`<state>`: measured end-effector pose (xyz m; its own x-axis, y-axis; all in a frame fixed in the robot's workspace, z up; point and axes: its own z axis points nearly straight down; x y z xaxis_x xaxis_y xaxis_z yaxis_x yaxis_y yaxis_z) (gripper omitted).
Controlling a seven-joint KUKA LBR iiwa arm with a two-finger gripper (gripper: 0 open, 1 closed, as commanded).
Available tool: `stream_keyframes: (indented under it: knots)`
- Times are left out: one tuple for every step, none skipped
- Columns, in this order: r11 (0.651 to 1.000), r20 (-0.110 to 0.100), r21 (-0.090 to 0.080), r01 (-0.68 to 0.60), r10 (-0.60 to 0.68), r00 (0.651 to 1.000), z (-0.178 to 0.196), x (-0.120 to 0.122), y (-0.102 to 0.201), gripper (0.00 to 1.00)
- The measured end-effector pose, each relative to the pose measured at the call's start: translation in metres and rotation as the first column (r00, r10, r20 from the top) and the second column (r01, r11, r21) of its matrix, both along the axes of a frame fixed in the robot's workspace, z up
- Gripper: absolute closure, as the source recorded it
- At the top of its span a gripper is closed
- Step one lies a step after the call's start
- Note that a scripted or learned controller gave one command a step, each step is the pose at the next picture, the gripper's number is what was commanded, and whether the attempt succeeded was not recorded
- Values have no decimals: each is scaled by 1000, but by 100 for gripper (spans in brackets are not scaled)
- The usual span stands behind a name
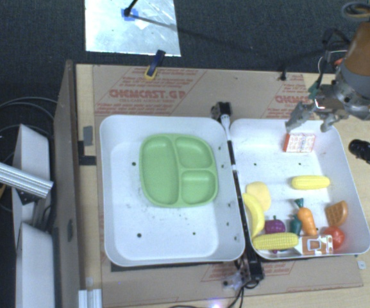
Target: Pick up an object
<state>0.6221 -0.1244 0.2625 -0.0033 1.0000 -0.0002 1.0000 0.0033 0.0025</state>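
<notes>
the small red and white packet [299, 143] lies flat on the floor of the right bin [261, 154], just below the gripper [311, 117] and looks like the nearest thing to take. the gripper hovers over the bin's far end with its two fingers spread apart, one tip toward the packet's left side and the other off to its right, and nothing between them. nothing is held yet, so the pick has not begun in earnest.

to do this step well, the fingers should probably come straight down astride the packet's shorter width, since it is thin and flat and could slip out or get pushed along the smooth floor if only an edge is caught. it sits clear of its neighbours, which helps.

further from the gripper, toward the near end of the bin, lies a yellow corn cob [310, 183], then a banana [256, 204], a carrot [306, 221], a purple plum [274, 225], a second corn cob [275, 240] and a tomato [336, 237], crowded together. off to the gripper's far side, the left bin [124, 236] holds a green divided plate [177, 171].
</notes>
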Motion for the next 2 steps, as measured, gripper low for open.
stream_keyframes:
  knots:
    - [1000,-12,1,6,-6,1000,-85,-57,-27,0]
    - [1000,13,-3,-1,1,1000,-161,-62,-54,0]
